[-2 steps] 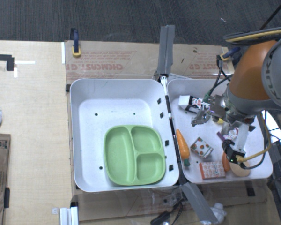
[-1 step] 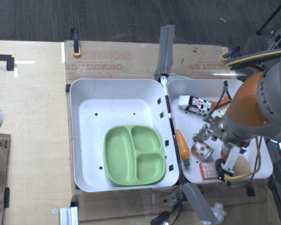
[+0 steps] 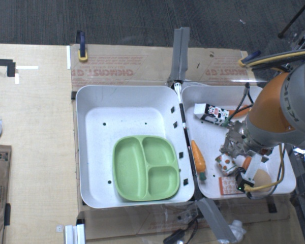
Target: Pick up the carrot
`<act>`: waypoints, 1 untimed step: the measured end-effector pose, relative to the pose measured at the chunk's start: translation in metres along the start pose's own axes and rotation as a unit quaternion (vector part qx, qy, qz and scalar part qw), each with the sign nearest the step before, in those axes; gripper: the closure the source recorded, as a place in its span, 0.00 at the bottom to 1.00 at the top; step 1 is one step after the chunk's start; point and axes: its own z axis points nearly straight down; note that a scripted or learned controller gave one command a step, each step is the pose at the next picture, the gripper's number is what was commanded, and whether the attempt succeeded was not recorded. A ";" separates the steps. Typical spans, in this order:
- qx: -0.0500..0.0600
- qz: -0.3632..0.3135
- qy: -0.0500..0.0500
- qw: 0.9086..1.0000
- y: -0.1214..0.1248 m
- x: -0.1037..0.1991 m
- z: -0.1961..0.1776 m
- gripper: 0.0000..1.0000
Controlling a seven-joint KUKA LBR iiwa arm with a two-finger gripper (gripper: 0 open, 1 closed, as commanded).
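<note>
The orange carrot (image 3: 197, 158) with a green tip lies along the left wall of the right bin (image 3: 213, 98), its green end pointing toward the front. My gripper (image 3: 231, 150) hangs low over the middle of that bin, to the right of the carrot and apart from it. The gripper is just above a small red-and-white item (image 3: 224, 163). The grey wrist and the orange band of the arm cover the gripper from above.
A black-and-white box (image 3: 212, 114) lies at the back of the right bin. A red-printed card (image 3: 227, 186) and a beige round thing (image 3: 263, 177) sit at its front. The left bin (image 3: 91, 136) holds a green divided plate (image 3: 146, 168).
</note>
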 end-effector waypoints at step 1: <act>0.015 -0.234 -0.003 0.972 -0.020 0.042 -0.082 1.00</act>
